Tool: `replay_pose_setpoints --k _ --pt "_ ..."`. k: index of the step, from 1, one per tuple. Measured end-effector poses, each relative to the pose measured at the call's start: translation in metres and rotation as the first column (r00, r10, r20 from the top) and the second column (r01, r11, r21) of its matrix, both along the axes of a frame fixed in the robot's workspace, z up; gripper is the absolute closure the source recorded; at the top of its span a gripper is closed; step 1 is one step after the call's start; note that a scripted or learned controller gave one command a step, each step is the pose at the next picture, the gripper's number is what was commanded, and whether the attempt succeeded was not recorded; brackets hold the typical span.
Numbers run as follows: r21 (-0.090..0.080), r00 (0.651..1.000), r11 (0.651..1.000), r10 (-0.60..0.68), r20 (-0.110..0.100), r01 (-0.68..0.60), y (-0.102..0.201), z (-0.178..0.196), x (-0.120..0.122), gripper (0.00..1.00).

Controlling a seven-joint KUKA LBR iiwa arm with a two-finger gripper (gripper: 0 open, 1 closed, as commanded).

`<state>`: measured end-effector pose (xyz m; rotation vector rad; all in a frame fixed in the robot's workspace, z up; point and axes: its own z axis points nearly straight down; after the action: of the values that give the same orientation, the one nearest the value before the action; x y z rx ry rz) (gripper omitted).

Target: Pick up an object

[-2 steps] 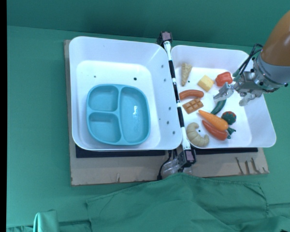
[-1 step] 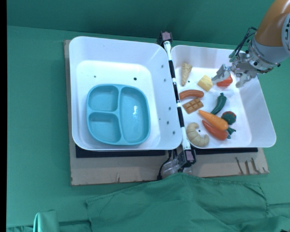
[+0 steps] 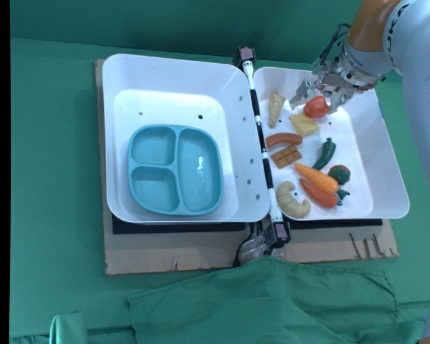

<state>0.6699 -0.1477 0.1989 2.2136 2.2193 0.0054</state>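
Note:
My gripper (image 3: 317,100) hangs over the back of the right bin (image 3: 387,192). A small red toy tomato (image 3: 315,107) sits between its two fingers, which close on the tomato's sides. Right below it lies a yellow cheese wedge (image 3: 303,125). Other toy foods lie in this bin: a corn piece (image 3: 276,110), a sausage (image 3: 284,140), a brown waffle (image 3: 286,157), a green pepper (image 3: 325,153), a carrot (image 3: 317,177), a red chili (image 3: 319,193), a red-and-green fruit (image 3: 338,173) and a croissant (image 3: 292,200).
The left bin (image 3: 129,77) holds a teal divided plate (image 3: 175,169). A black-and-white divider bar (image 3: 260,131) runs between the bins. Green cloth (image 3: 272,299) is bunched at the front of the bench.

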Motion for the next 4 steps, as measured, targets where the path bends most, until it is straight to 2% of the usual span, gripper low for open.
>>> replay_pose_setpoints --k 1,2,3,4 --pt "-0.001 1.000 1.000 -0.005 -0.001 0.005 -0.003 0.001 -0.002 0.00" --pt "0.000 1.000 1.000 -0.004 0.002 0.004 0.008 0.033 0.000 0.00" --pt "0.012 1.000 1.000 -0.002 -0.019 0.002 -0.039 -0.016 0.031 0.00" --pt "0.005 1.000 1.000 -0.001 -0.017 0.001 -0.038 -0.015 0.030 0.00"
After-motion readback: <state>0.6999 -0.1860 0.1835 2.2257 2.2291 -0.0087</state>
